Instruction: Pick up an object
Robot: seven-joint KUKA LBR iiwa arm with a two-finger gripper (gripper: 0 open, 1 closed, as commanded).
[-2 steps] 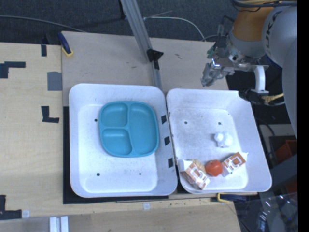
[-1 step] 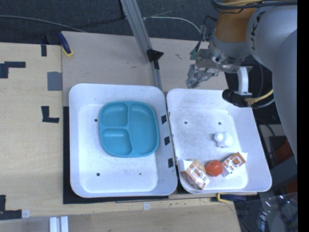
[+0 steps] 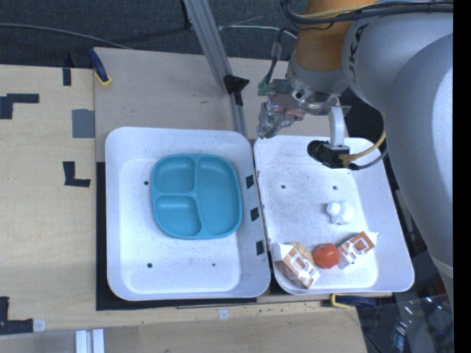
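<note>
- Nothing is seen between the jaws (image 3: 271, 127), poised at the far edge of the right bin (image 3: 294, 190) near its far-left corner; whether they are apart cannot be told.
- Toward the near edge, diagonally away, a red ball (image 3: 326, 255) lies between two snack packets (image 3: 297, 264) (image 3: 358, 246).
- A white crumpled piece (image 3: 336, 211) lies nearer.
- A teal divided plate (image 3: 196, 195) sits in the left bin (image 3: 125, 219).

The grey arm (image 3: 412, 87) is cut off by the frame's right and top edges. The gripper (image 3: 271, 123), upper centre, is too blurred to read. The small white lump (image 3: 336, 212) is too small to identify.
</note>
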